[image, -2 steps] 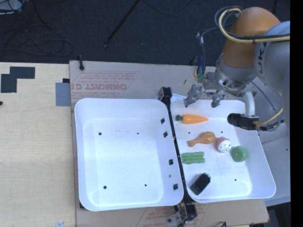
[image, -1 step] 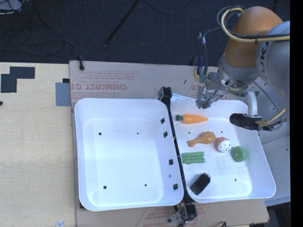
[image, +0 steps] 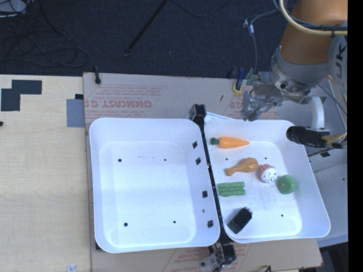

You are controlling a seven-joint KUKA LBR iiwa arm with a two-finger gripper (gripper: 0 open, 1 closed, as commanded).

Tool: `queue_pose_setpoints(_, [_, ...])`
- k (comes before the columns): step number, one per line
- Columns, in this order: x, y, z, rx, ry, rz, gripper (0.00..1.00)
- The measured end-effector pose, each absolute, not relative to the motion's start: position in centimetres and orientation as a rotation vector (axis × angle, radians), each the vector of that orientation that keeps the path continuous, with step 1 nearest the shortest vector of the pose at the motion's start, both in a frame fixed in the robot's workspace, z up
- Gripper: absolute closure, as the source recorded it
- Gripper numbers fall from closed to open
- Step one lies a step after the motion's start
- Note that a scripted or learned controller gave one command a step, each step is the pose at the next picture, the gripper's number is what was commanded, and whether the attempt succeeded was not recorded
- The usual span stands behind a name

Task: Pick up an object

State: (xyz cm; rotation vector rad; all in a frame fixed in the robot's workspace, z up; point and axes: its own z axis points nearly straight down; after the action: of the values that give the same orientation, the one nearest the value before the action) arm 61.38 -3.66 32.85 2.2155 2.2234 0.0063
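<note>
Above the far edge of the right bin, the gripper hangs from the grey wrist with its orange band, poised over the bin's upper rim and apart from everything lying below; whether it is open or closed cannot be told from this slanted overhead view, and nothing can be seen in its grasp. Inside that right bin lie six objects. A toy carrot rests nearest the gripper, lengthwise across the upper part. Below it sits a tan chicken drumstick, and just beside that, to the right, a small red and white ball, with a green round object close by. A green bean pod lies below the drumstick, near the divider between the bins. A black block lies tilted at the near end. The left bin sits alongside, touching the right one at the black clips.
</note>
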Motion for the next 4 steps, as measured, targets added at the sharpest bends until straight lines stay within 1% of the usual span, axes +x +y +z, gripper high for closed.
queue_pose_setpoints(1, [62.6,2.3,35.4,2.215,2.229,0.003,1.00])
queue_pose_setpoints(2, [64.5,7.4,39.8,2.215,2.227,0.004,1.00])
queue_pose_setpoints(3, [63.4,10.1,29.9,2.224,2.230,-0.016,1.00])
queue_pose_setpoints(4, [58.1,0.5,31.7,2.233,2.212,-0.009,1.00])
